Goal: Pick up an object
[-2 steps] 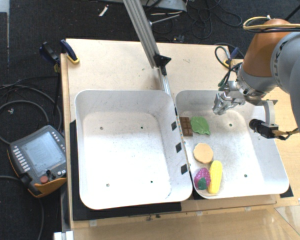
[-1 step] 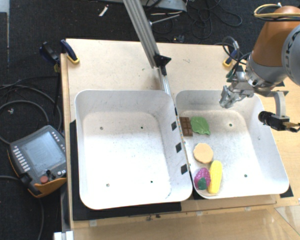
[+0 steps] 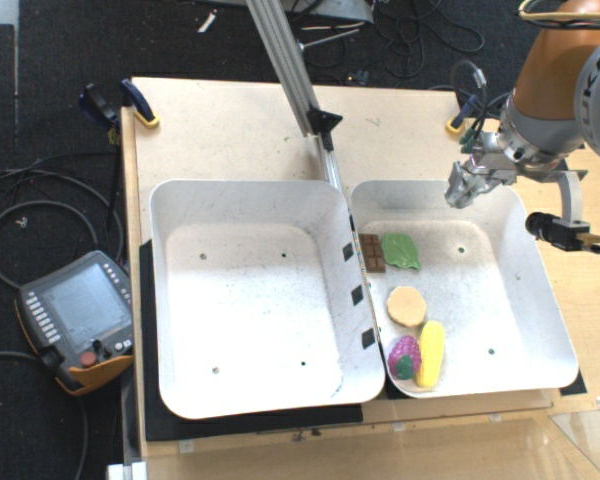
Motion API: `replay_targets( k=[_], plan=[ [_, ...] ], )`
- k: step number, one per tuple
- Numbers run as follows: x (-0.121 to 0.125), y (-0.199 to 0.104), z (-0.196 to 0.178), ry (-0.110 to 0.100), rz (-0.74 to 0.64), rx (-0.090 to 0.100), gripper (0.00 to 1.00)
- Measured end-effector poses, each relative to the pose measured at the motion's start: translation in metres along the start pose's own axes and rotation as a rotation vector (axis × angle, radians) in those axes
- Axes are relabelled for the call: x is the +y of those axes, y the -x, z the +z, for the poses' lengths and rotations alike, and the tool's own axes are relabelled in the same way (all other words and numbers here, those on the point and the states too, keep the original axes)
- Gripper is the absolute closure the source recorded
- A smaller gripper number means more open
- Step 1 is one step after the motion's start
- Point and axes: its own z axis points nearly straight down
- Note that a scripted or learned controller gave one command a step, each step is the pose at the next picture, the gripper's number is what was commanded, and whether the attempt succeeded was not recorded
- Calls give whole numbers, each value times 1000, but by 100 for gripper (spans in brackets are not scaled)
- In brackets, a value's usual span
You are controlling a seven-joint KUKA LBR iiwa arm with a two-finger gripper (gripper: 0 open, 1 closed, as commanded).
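Gripper (image 3: 461,190) hangs over the far edge of the right bin (image 3: 540,298), well apart from the objects; whether it is spread or pressed together can't be told, too small and seen from behind. Arm (image 3: 560,78) cut off at the right frame edge. All objects sit along the right bin's left side: brown chocolate bar (image 3: 373,253) touching a green leaf-shaped piece (image 3: 401,251), a round tan cookie-like disc (image 3: 408,307) below them, then a yellow corn cob (image 3: 431,354) pressed against a purple-and-green item (image 3: 405,356), maybe grapes, hard to make out. Left bin (image 3: 180,218) beside it. Teach pendant (image 3: 75,318) on the floor at left.
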Motion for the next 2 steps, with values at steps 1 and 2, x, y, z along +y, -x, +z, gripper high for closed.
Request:
replay_targets(
  k=[1,2],
  plan=[
    [-11,-54,5,-6,-4,3,100],
    [-34,-113,-2,-6,-5,3,100]
  ],
)
